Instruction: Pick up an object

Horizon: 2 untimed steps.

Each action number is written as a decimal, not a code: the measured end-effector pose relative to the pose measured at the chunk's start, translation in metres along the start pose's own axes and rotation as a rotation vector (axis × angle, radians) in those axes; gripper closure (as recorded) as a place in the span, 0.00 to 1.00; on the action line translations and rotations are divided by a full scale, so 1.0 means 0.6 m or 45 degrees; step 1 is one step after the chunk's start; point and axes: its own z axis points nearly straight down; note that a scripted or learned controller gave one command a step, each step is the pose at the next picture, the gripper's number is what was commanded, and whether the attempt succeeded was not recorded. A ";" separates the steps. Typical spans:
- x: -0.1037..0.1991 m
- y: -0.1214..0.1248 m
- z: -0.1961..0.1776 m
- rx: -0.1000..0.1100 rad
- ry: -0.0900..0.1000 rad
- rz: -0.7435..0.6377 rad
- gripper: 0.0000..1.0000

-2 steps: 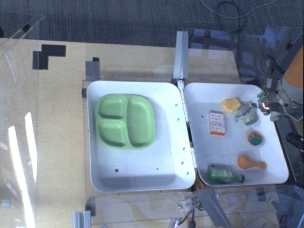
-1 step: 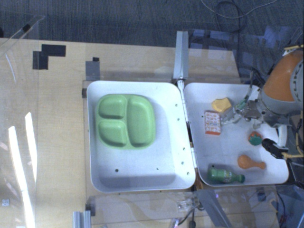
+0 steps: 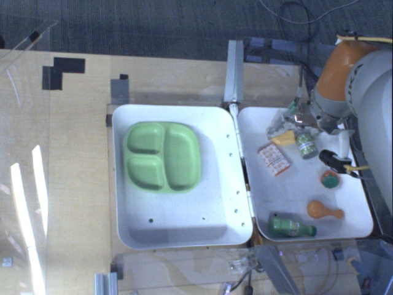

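My gripper (image 3: 290, 121) hangs low over the far part of the right bin (image 3: 362, 226), directly above a yellow wedge (image 3: 284, 138) and beside a small green jar (image 3: 305, 145). A patterned flat packet (image 3: 273, 159) lies just in front of the wedge. A round green and red piece (image 3: 330, 179) rests near the bin's right side. Toward the front lie an orange spoon-shaped piece (image 3: 325, 211) and a green bottle (image 3: 292, 227) on its side. I see nothing lifted off the bin floor.
The left bin (image 3: 184, 226) holds a green divided plate (image 3: 163, 156). A metal post (image 3: 233, 72) rises between the bins at the back. The grey arm with its orange band (image 3: 341, 66) covers the right bin's far right corner.
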 end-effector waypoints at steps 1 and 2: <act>0.002 0.006 -0.025 -0.014 -0.006 -0.011 1.00; 0.028 0.004 -0.264 -0.001 0.000 -0.121 1.00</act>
